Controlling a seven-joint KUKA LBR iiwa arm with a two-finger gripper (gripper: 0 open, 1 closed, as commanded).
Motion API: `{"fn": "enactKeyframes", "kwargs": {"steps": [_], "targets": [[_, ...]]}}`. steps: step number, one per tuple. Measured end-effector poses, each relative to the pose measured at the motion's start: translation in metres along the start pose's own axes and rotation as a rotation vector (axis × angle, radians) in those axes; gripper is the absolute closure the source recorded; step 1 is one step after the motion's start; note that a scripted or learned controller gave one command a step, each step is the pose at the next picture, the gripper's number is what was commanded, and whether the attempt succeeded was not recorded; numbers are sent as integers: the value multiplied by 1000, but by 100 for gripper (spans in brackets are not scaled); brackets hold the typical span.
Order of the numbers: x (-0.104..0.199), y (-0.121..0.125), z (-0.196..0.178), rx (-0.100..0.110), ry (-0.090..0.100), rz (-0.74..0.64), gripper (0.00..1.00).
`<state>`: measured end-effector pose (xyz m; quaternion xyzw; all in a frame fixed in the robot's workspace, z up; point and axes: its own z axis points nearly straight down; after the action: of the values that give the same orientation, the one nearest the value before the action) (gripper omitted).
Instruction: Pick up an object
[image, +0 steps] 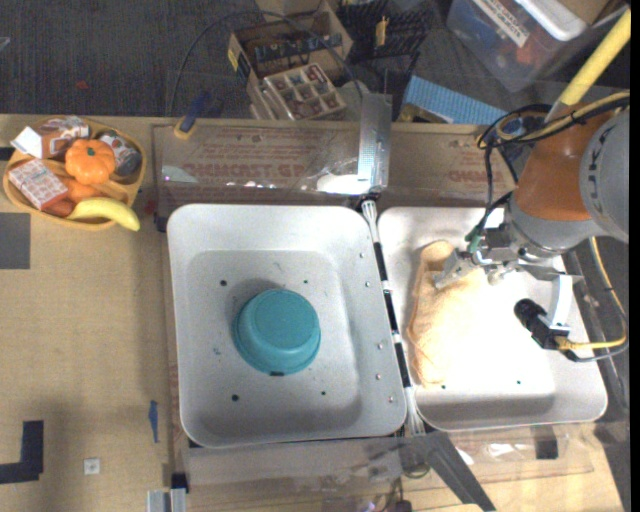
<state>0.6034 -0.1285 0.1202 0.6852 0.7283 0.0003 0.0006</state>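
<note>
Centrally over the right bin, the tool (468, 258) hangs low at the end of the grey arm with its orange band (556, 180), reaching in from the right. Its two thin metal fingers (452, 270) point left toward a pale, cream-coloured crumpled cloth (440, 310); whether they are apart or together cannot be told at this size, and nothing is clearly seen between them. That cloth lies along the left side of the shallow white right bin (520, 400), its upper end just beside the fingertips. Across the divider, the shallow white left bin (200, 250) holds a teal round plastic bowl (278, 330), turned upside down near the bin's middle. Well apart, at the far left corner of the tan tabletop (80, 350), a yellow dish of toy food (70, 175) carries an orange pumpkin and a yellow banana.
</note>
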Motion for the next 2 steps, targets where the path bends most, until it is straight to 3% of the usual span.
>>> {"fn": "enactKeyframes", "kwargs": {"steps": [1, 2], "targets": [[27, 27, 27, -15, -4, -57, 0], [55, -25, -108, 0, -1, 190, 0]]}}
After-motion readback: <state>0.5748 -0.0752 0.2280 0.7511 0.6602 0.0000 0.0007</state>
